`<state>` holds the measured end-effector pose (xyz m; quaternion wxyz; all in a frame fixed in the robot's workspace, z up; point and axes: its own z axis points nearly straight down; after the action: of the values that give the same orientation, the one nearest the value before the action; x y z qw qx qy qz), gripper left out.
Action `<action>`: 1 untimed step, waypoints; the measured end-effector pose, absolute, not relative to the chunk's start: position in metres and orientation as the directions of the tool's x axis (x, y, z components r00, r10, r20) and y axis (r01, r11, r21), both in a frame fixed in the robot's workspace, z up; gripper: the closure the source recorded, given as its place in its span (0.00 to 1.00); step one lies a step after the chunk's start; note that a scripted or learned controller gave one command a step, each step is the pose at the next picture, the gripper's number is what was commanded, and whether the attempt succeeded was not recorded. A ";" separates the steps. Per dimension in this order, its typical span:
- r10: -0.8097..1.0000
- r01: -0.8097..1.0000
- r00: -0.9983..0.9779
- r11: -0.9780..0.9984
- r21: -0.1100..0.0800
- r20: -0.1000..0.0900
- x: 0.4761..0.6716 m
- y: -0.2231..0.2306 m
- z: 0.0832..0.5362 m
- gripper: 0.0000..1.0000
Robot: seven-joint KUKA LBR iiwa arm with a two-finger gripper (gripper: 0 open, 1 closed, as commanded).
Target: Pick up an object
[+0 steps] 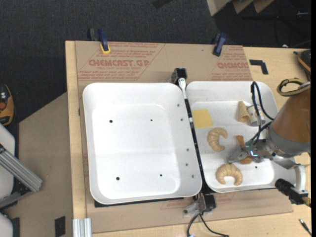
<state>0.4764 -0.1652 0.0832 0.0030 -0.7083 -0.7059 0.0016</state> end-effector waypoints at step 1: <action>1.000 1.000 0.002 -0.002 0.000 0.000 0.479 -0.164 0.095 1.00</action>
<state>0.4788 -0.1643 0.0948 -0.0002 -0.7077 -0.7065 0.0001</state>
